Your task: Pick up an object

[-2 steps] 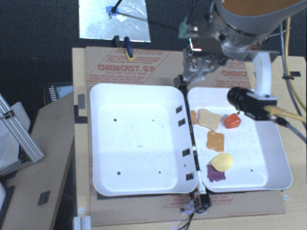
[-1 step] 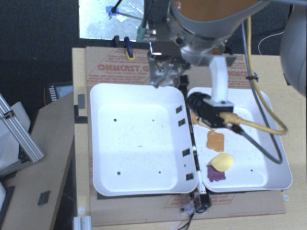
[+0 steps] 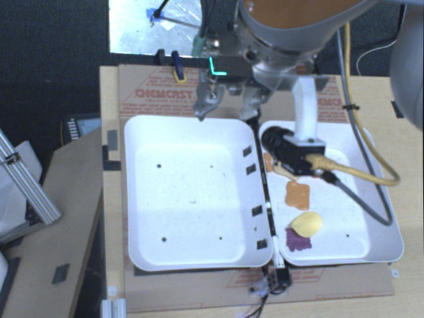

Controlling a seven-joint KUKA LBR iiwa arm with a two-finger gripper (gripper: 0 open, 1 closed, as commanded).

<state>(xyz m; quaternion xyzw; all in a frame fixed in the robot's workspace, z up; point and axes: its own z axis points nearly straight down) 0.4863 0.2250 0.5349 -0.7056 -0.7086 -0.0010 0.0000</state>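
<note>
The gripper (image 3: 227,105) hangs at upper centre of the frame, above the far edge of the left bin (image 3: 192,184), its two fingers spread apart with nothing between them. The objects lie in the right bin (image 3: 371,244), lower right of the gripper and well apart from it: an orange piece (image 3: 297,195), a yellow lemon-like piece (image 3: 307,224) and a purple piece (image 3: 299,242).
</note>
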